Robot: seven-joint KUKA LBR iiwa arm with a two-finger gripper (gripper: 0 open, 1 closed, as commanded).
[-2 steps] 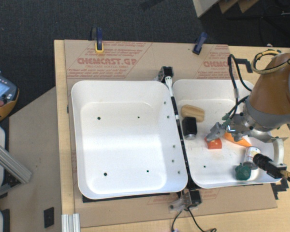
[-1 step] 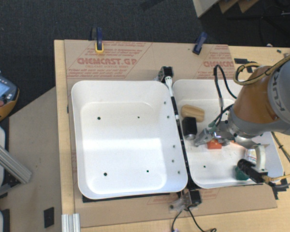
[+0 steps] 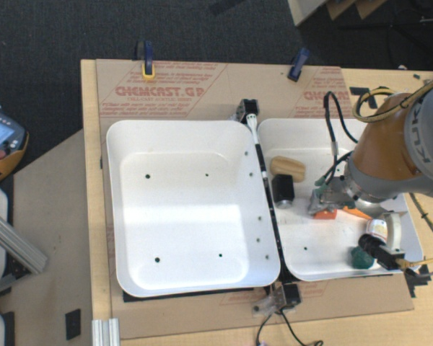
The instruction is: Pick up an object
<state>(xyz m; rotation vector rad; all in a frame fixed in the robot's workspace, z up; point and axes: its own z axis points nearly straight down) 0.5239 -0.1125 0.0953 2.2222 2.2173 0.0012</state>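
Claw (image 3: 323, 206) is low in the right bin (image 3: 310, 262), over an orange object (image 3: 326, 213); can't tell its state. Object looks small, light, rigid. Grip across the short sides. Tan block (image 3: 287, 167) and black block (image 3: 282, 189) sit nearby.

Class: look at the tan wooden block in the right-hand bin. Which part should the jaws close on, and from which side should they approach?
Grip the tan block across its narrower width, near its middle, coming down from above. It lies flat and apart from the bin wall. A black object sits close on its near side, so descending vertically seems safest. The gripper hangs further right.
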